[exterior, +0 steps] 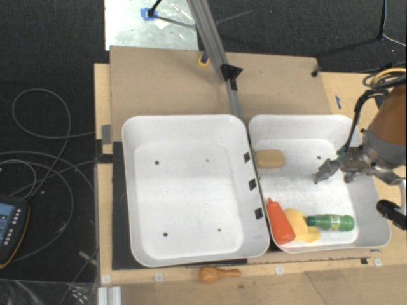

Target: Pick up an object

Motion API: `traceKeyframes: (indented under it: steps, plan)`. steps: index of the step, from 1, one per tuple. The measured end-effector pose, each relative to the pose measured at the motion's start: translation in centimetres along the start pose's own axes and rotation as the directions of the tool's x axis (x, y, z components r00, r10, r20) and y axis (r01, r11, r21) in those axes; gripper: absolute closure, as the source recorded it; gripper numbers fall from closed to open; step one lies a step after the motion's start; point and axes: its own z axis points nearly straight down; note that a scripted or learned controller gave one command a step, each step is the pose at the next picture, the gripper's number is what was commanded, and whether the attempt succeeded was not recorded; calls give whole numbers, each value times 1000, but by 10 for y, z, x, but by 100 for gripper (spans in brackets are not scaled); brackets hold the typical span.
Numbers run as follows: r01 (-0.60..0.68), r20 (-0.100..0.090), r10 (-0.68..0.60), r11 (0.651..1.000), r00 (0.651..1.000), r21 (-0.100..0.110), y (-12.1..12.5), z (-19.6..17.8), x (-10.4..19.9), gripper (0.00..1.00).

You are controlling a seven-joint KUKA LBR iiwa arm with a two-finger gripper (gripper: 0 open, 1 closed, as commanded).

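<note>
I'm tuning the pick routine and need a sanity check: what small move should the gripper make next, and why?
Probably ease the gripper toward the bin's near edge and down over the green bottle. It hangs in the right bin above bare floor with nothing between its fingers, and the bottle lies on its side just below it in the view, the nearest object.

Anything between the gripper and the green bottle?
No. In the camera view, bare bin floor separates the gripper from the green bottle.
</note>
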Motion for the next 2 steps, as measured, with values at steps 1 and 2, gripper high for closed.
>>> traceKeyframes:
  steps: [1, 2]
  plan:
    - [0, 0, 0, 1000, 1000, -1, 9, 48, -3, 0]
    - [0, 1, 0, 1000, 1000, -3, 9, 69, -3, 0]
